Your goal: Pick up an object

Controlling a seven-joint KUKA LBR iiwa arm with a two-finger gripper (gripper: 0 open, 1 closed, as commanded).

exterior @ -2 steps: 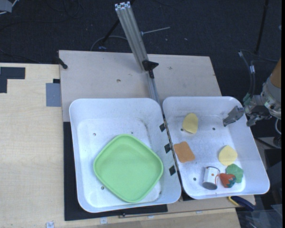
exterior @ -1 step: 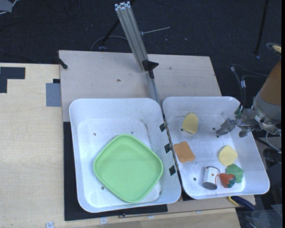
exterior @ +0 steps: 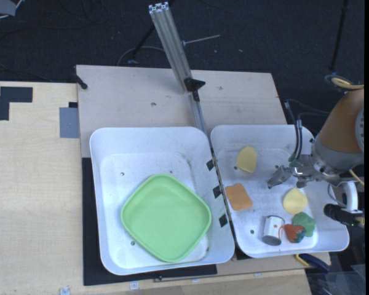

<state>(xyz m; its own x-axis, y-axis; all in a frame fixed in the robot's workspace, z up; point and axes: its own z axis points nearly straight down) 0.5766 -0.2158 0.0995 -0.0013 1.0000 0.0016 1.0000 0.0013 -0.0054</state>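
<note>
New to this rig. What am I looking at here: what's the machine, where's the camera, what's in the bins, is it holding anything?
This is one fixed camera above a bench, looking down at a slant. The machine is a robot arm, grey with an orange band, reaching in from the right. Its two-finger gripper hangs over the right bin with its fingers spread and nothing between them.

Two shallow white bins sit side by side. The left bin holds a green square plate. The right bin holds a pale yellow piece, an orange square block, a yellow round piece, a small metal can on its side, and a red and green toy. The job is to pick up one object; none is lifted yet.
</note>
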